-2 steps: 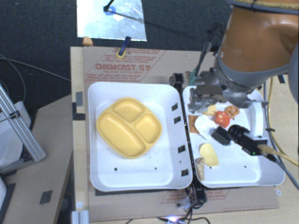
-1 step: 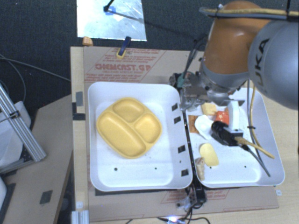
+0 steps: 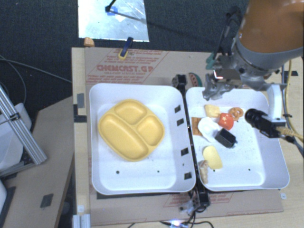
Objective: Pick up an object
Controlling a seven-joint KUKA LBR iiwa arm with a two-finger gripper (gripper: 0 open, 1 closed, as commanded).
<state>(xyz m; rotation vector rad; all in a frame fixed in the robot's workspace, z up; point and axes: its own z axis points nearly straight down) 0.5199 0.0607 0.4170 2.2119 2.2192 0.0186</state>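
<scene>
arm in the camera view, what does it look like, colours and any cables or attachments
The arm is a thick rounded body with a broad orange band above a grey section near the wrist. Below that sits a boxy grey metal gripper with a small lit spot on it. Dark cables run down the arm's side to the gripper. A black cylinder-shaped attachment on a white bracket sticks out beside the wrist.

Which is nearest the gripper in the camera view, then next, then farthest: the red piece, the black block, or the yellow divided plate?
From the gripper:
1. Red piece, right bin, just below it.
2. Black block, right bin, lower still.
3. Yellow divided plate, left bin, far across.
</scene>
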